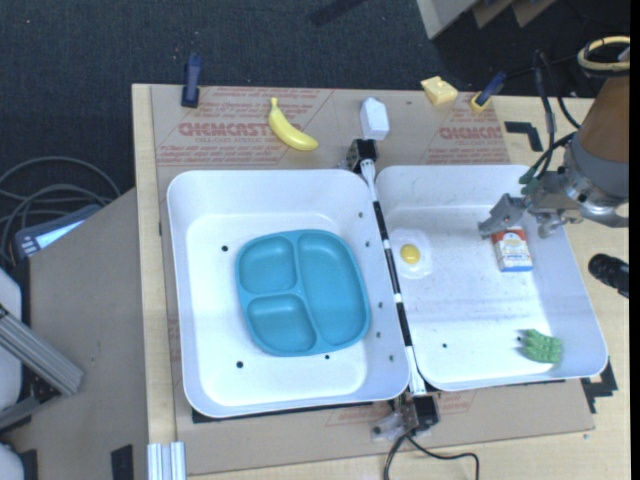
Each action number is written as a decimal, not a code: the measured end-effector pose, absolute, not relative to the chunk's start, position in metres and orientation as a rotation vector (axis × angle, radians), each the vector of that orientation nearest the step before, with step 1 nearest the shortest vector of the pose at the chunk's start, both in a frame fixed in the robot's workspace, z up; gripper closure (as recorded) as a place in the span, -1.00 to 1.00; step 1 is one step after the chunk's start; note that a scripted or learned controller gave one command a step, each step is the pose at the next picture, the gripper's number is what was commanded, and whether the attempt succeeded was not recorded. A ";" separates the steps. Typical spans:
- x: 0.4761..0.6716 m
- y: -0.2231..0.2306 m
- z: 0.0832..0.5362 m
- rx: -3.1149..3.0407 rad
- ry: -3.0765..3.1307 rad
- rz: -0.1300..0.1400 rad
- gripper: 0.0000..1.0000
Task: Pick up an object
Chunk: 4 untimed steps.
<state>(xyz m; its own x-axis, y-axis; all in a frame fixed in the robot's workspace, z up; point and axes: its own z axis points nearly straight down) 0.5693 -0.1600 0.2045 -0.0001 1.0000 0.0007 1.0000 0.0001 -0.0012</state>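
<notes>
Gripper [522,214] low over the back of the right bin [470,308], arm coming in from the right edge with the grey wrist above it. Jaws look spread: 1 finger juts left toward the bin's middle, the other sits nearer the wrist, and nothing shows between them, so no hold yet. Just beneath and slightly in front of the fingers lies a small carton [515,250], white with red and blue print, flat on the bin floor; whether the fingers touch its top edge cannot be told from this slant. This carton reads as the likely target. Further out in the same bin: a fried egg toy [410,255] near the divider, well apart from the gripper, and a green leafy piece [541,347] near the front right corner. Left bin [200,268] holds a blue divided plate [300,291] with 3 compartments. On the bench behind the bins, a banana [291,130] and a yellow wedge like cheese [438,91]. Judgement on the step: descent and alignment before closing. To do it well, centre the spread jaws over the carton's narrow width, 1 finger on each long side, go down until the tips pass the upper face, then close squarely. Risk: a flat carton can slide or tip if 1 finger lands on top rather than beside it.
</notes>
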 end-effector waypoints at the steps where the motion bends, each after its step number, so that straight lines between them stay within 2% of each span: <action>1: 0.640 -0.224 0.169 -2.222 -2.222 0.001 -1.00; 2: 0.624 -0.207 0.084 -2.220 -2.220 0.001 -1.00; 3: 0.626 -0.208 0.095 -2.222 -2.224 -0.002 1.00; 4: 0.651 -0.110 0.112 -2.221 -2.224 -0.005 1.00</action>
